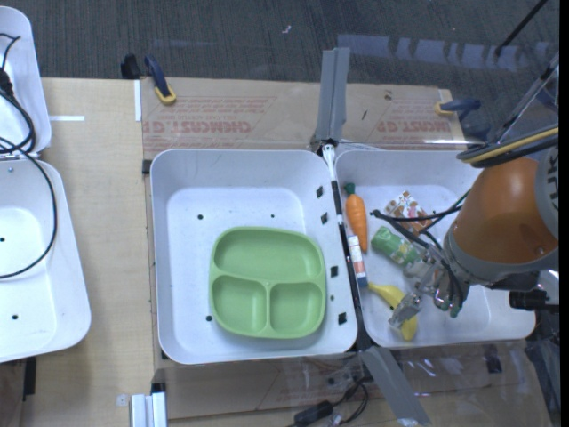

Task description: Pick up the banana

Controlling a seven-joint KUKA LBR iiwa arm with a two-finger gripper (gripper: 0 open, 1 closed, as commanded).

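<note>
Wood bench (98, 132) under us holds two white bins. We see the banana (391, 302) low in the right bin (498, 326), and our claw (411, 308) sits right on it, ready to grab. We cannot tell how wide it is. Carrot (356, 213) lies at eleven o'clock, green plate (267, 281) at nine o'clock.

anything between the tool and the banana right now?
Nothing visible. The tool is right over the banana in the right bin, covering its middle. The green packet and carrot lie farther back, apart from it.
</note>
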